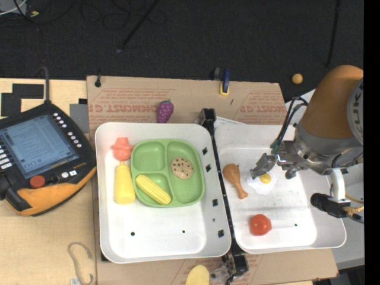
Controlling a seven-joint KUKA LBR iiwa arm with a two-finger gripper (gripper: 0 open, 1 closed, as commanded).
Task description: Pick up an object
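Note:
My gripper (274, 171) hangs low over the middle of the right bin (332, 239), open, with nothing between its fingers. Just below its left finger lies a fried egg (263, 181), white with a yellow yolk. A brown chicken drumstick (235, 180) lies to the egg's left. A red tomato (260, 224) sits nearer the front of the same bin.
The left bin (154, 242) holds a green divided plate (196, 189) with a cookie (181, 168) and a corn cob (153, 189); a yellow bottle (123, 184) and a pink toy (122, 149) lie beside it. A purple grape bunch (164, 110) lies behind the bins, a teach pendant (41, 153) at left.

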